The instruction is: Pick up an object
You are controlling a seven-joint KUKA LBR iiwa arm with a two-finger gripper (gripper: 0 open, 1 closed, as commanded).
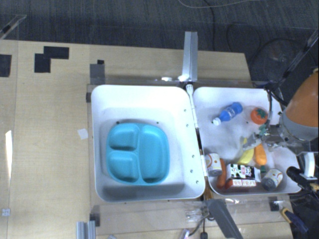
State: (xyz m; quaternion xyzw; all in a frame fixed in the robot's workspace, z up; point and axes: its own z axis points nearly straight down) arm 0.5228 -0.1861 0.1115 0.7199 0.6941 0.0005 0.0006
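The right bin (204,101) holds the objects. A blue bottle (228,112) lies on its side at the far left. An orange round item (258,115) sits to its right. Nearer lie a yellow piece (246,157), an orange piece (260,154), a small can (214,163), a printed box (242,174) and a grey can (272,178).

Light wood worktop (50,133) with black markers (50,58) at far-left corner. Dark grey carpet floor (99,9) beyond far edge, thin cable (234,1) lying on it.

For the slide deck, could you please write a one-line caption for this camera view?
Grey, orange-banded arm reaches into the cluttered right white bin; a blue three-compartment plastic tray sits in the left white bin.
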